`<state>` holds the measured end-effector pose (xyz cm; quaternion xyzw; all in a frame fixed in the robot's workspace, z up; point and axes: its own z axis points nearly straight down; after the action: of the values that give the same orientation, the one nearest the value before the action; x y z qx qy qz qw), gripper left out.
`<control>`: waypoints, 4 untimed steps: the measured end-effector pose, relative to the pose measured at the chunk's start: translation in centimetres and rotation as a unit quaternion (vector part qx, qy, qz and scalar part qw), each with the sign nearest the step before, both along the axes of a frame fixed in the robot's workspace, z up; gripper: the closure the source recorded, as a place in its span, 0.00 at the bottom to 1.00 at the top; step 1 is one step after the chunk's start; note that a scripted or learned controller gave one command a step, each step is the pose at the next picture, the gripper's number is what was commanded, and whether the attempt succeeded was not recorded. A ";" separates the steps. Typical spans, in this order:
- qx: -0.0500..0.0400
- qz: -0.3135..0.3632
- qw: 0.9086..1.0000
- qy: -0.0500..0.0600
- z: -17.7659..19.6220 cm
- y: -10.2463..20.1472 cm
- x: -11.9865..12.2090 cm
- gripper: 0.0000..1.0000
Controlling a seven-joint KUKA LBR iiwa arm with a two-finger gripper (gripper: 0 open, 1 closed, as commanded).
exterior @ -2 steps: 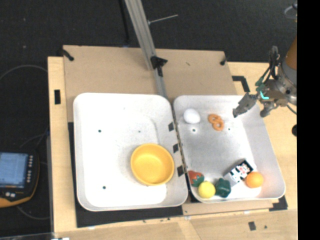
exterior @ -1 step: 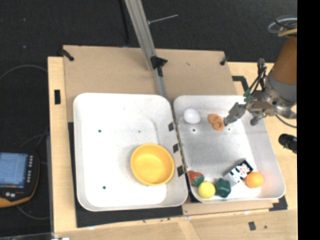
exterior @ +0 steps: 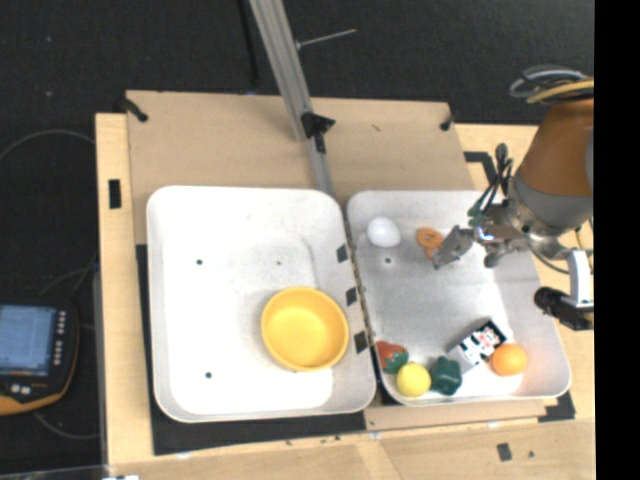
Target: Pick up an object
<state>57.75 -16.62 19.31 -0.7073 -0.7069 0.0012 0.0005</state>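
Observation:
My gripper [exterior: 473, 252] hangs over the back of the right bin [exterior: 440, 303], open, with nothing between its fingers. A small orange piece [exterior: 430, 237] lies just left of the left finger [exterior: 449, 249]. A white ball [exterior: 383, 232] rests further left, near the bin's back left corner. Along the front wall sit a red and green object [exterior: 390, 353], a yellow ball [exterior: 413, 378], a dark green block [exterior: 446, 375], a black and white box [exterior: 479, 343] and an orange ball [exterior: 509, 359].
A yellow bowl [exterior: 304, 328] stands in the left bin [exterior: 200, 268], near its front right. A metal pole [exterior: 285, 58] slants up from between the bins at the back. A handheld screen [exterior: 30, 353] lies off the bench at far left.

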 end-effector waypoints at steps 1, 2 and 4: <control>0.000 -0.001 1.000 -0.002 -4.5 0.6 -0.5 0.00; 0.000 -0.003 1.000 -0.004 -3.3 0.5 -0.4 1.00; 0.000 0.002 1.000 -0.002 7.6 0.6 -0.9 1.00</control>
<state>56.86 -16.00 26.93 -0.7062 -0.7080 -0.0001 -0.0013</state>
